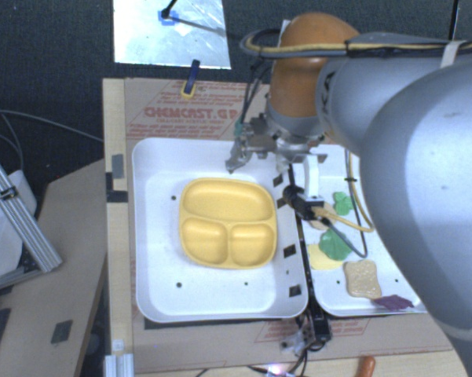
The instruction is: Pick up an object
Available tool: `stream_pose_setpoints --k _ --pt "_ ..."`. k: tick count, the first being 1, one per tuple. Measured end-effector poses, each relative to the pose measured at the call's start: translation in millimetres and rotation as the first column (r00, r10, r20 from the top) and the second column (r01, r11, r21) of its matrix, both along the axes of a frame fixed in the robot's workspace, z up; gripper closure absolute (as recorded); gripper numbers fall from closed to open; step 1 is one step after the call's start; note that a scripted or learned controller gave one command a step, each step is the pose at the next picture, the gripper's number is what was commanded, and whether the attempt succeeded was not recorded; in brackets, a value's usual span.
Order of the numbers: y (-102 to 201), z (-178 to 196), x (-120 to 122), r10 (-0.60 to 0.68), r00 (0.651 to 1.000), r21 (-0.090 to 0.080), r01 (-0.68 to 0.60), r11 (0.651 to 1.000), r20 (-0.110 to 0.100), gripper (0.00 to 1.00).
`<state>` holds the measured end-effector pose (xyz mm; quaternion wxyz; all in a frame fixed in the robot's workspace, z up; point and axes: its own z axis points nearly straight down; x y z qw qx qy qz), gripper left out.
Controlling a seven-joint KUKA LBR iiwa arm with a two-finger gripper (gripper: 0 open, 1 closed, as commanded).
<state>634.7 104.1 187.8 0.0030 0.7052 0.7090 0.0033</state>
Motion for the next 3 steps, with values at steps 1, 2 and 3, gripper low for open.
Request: stream_pose_setpoints --k 1,2,3 --pt "58 17 36 0.004 1.000 0.003 -0.004 1.000 -0.002 0.00" --pt "37 6 -40 -0.006 1.000 -0.001 0.006 1.000 -0.015 0.00" --pt "135 231 -29 0.007 1.000 0.009 -0.007 1.000 0.011 0.00"
